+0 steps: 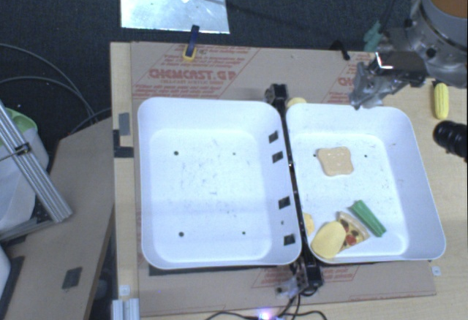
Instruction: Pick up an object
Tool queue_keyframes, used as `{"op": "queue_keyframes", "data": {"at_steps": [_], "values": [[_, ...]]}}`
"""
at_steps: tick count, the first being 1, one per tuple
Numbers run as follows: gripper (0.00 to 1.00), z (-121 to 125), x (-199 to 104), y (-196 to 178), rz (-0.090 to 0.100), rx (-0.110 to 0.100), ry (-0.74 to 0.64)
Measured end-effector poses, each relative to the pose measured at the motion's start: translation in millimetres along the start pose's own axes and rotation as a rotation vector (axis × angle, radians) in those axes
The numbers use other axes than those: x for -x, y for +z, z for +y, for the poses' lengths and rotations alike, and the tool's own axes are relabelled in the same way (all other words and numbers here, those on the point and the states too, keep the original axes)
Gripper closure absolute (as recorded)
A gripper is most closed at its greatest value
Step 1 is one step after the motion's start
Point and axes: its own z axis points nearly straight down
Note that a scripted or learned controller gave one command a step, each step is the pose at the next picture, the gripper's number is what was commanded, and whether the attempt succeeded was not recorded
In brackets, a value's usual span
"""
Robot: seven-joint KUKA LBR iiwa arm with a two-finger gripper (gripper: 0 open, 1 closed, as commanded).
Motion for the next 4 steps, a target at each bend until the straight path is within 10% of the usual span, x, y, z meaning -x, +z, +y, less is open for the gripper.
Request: {"op": "queue_keyframes", "data": {"at_steps": [1, 2, 3, 4], "values": [[1.0, -3, -48, 102, -0.004, -0.028, -0.003], [1.0, -1, -45, 86, -0.002, -0.015, -0.006], [1.0, 12, -20, -30, -0.001, -0.006, 0.002], [1.0, -4, -43, 82, -0.005, -0.03, -0.002]]}}
